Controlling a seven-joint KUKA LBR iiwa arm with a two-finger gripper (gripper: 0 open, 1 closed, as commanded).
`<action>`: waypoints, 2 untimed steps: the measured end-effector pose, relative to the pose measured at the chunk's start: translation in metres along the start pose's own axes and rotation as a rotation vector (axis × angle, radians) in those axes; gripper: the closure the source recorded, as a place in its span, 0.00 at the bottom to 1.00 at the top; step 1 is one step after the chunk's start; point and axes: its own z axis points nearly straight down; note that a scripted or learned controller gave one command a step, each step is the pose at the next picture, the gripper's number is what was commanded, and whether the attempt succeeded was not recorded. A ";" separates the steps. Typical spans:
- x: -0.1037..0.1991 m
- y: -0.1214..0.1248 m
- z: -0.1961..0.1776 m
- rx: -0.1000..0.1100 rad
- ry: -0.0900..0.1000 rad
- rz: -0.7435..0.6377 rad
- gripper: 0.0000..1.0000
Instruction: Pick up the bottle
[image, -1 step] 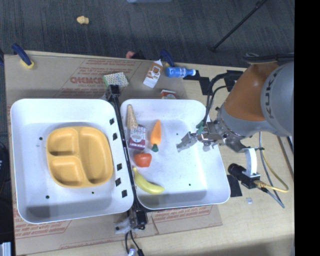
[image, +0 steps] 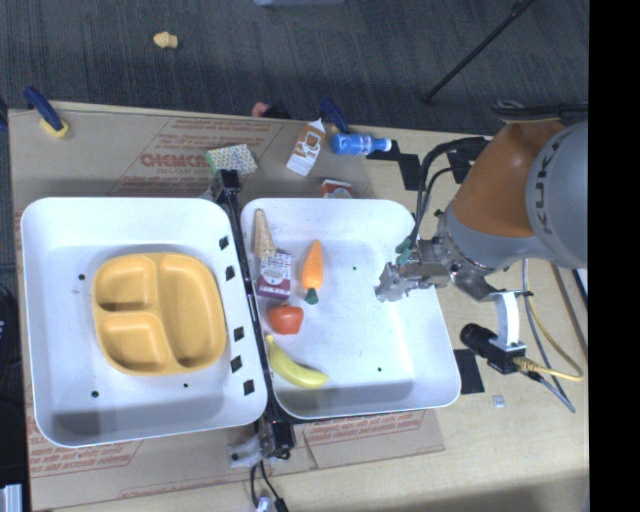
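Two shallow white bins side by side on a bench, seen from above at a slant. Nearest the camera, at 6 o'clock in the right bin (image: 430, 375), lies a banana (image: 293, 369) against the left wall. Just above it, toward 12 o'clock, sits a tomato (image: 286, 319); next come a small purple carton (image: 275, 277) and, at its 3 o'clock, a carrot (image: 313, 268) with the green end pointing to 6 o'clock. An ice-cream cone (image: 262, 236) lies along the left wall at 12 o'clock from the carton. The left bin (image: 60, 400) holds a yellow divided plate (image: 158, 311).

The gripper (image: 392, 284) hangs over the right side of the right bin, at 3 o'clock from the carrot and well apart from it; whether its fingers are parted or closed cannot be told, and nothing is seen between them. The arm (image: 520, 200), grey with an orange band, enters from 3 o'clock.

Farthest away, outside both bins on the bench beyond the right bin's far rim, the bottle (image: 358, 144) lies on its side: blue, with a white cap end pointing to 3 o'clock. At its 9 o'clock lie a small juice box (image: 306, 148) and a patterned sponge (image: 231, 158).
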 end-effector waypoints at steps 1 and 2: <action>-0.020 -0.049 0.064 -0.002 -0.001 -0.150 1.00; -0.016 -0.049 0.021 -0.005 -0.002 -0.217 1.00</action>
